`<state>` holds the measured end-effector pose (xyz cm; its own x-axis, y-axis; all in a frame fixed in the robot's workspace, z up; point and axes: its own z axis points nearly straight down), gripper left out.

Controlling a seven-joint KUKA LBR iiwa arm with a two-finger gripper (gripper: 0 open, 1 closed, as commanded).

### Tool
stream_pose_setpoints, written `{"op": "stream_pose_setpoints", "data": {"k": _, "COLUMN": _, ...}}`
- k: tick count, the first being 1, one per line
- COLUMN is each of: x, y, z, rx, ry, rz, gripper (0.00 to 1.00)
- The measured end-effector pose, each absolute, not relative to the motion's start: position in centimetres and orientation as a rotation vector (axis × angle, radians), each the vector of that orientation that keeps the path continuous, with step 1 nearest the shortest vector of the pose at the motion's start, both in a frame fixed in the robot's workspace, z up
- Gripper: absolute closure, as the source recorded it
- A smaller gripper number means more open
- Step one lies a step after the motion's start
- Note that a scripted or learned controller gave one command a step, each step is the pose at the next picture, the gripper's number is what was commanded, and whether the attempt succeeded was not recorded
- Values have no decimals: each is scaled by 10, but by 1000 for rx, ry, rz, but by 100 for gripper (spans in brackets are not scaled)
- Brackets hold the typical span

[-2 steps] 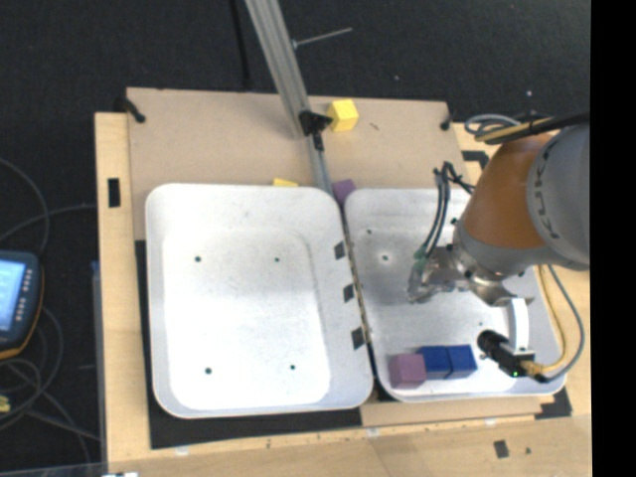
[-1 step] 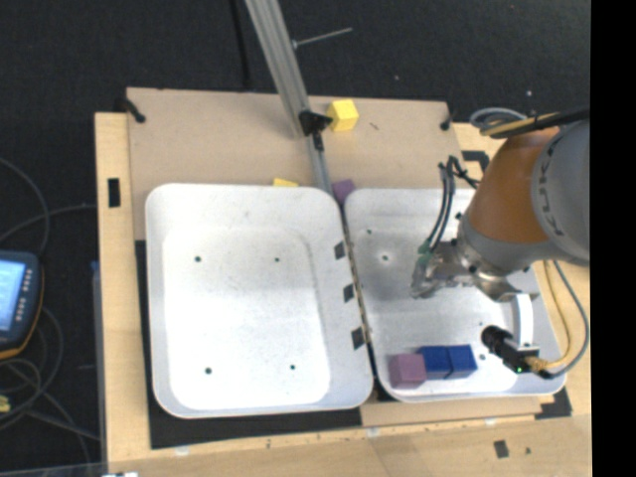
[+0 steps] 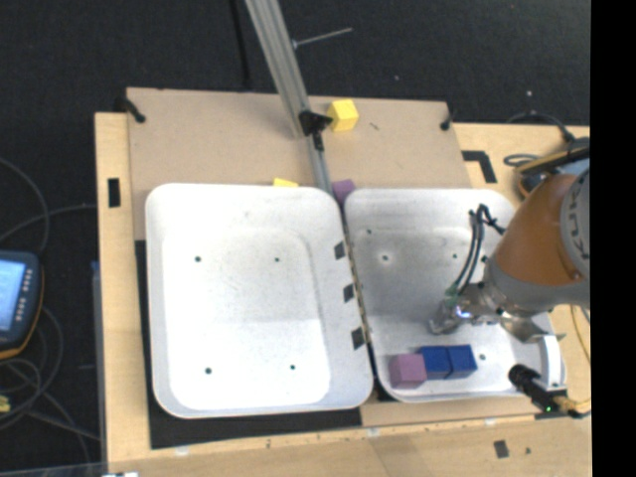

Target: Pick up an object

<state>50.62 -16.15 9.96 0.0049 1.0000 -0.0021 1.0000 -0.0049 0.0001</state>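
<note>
In the right bin point(image 3: 397, 237), near its front wall, lie a blue block point(image 3: 446, 361) and a purple block point(image 3: 406, 369) side by side. My gripper point(image 3: 447, 318) hangs low over the bin floor just behind the blue block, with the orange-banded arm point(image 3: 532, 241) rising behind it to the right. Nothing shows between the gripper and the blocks but a small gap of white floor.
The left bin point(image 3: 243, 296) lies beside the right one. A slanted metal pole point(image 3: 283, 63) rises behind the bins, with a yellow block point(image 3: 344, 115) on the board near it. A small purple piece point(image 3: 343, 189) and a yellow piece point(image 3: 285, 182) sit behind the bins' rims.
</note>
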Motion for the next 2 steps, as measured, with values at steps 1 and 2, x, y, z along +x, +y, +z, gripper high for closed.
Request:
{"op": "stream_pose_setpoints", "data": {"k": 1, "x": 521, "y": -189, "z": 143, "rx": 2220, "ry": 2213, "rz": 2, "gripper": 100}}
{"op": "stream_pose_setpoints", "data": {"k": 2, "x": 520, "y": -187, "z": 140, "rx": 2224, "ry": 2215, "rz": 1, "gripper": 0}}
